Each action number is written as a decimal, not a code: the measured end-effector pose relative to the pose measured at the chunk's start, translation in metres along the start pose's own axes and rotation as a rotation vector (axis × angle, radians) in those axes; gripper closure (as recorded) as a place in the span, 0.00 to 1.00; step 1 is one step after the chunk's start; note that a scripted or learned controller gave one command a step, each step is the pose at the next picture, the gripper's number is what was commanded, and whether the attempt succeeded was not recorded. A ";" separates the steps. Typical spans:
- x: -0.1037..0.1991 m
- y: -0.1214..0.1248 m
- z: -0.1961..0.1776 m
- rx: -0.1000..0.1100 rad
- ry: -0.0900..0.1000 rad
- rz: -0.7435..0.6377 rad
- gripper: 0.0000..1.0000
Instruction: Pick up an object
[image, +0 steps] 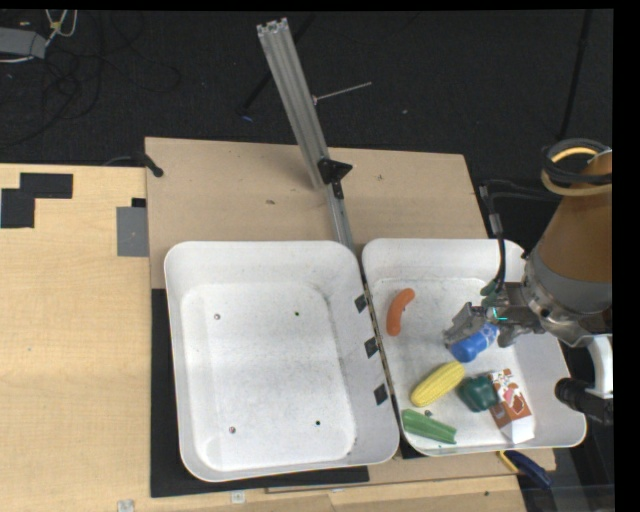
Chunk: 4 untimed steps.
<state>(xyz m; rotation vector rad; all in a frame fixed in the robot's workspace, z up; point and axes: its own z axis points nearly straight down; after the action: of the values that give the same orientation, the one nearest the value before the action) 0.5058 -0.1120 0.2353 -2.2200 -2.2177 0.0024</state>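
My gripper (472, 324) reaches in from the right and hangs low over the middle of the right bin (440, 262). A blue object (470, 345) lies directly under it, partly covered by the gripper body; contact cannot be judged. Around it lie an orange sausage-shaped piece (399, 310) to the left, a yellow corn cob (437, 383) in front, a dark green lump (478, 392), a green pod (430, 427) at the front rim, and a white and red carton (511, 404).
The left bin (200, 270) sits beside the right one, with a row of black clips (371, 347) along the shared wall. A slanted metal rail (300, 110) rises behind the bins. The arm's orange band (585, 230) looms at the right.
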 end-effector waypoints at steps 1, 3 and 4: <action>-0.001 0.000 0.000 -0.001 0.000 0.002 0.00; -0.004 0.001 0.127 0.007 0.001 0.000 0.00; -0.003 0.001 0.143 -0.002 -0.001 0.001 0.00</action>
<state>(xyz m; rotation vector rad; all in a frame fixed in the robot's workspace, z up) 0.5066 -0.1152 0.0927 -2.2230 -2.2176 0.0011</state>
